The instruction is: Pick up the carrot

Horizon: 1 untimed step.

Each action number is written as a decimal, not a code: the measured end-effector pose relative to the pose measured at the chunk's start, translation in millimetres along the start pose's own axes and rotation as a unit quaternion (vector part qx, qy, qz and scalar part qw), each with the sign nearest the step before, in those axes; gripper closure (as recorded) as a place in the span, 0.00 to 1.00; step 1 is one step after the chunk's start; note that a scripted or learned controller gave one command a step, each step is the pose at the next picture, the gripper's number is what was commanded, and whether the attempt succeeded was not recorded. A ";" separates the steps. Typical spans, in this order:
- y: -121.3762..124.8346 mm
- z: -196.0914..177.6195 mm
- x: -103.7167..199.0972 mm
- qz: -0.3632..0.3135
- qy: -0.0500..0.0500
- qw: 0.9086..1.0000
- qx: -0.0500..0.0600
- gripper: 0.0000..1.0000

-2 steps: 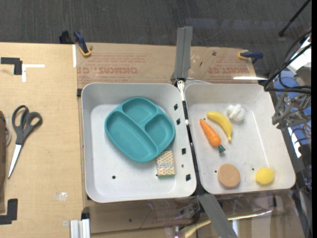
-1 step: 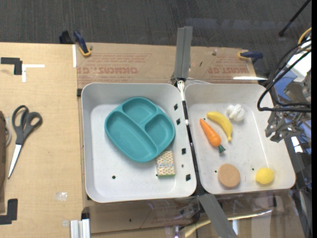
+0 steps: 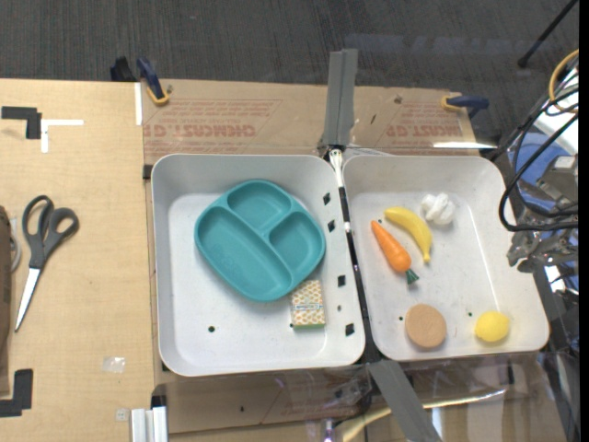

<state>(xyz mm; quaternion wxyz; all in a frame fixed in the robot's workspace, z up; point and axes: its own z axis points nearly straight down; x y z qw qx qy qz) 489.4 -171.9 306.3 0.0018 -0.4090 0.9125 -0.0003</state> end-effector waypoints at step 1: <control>-6.1 0.9 15.8 -0.045 0.000 0.999 0.000 1.00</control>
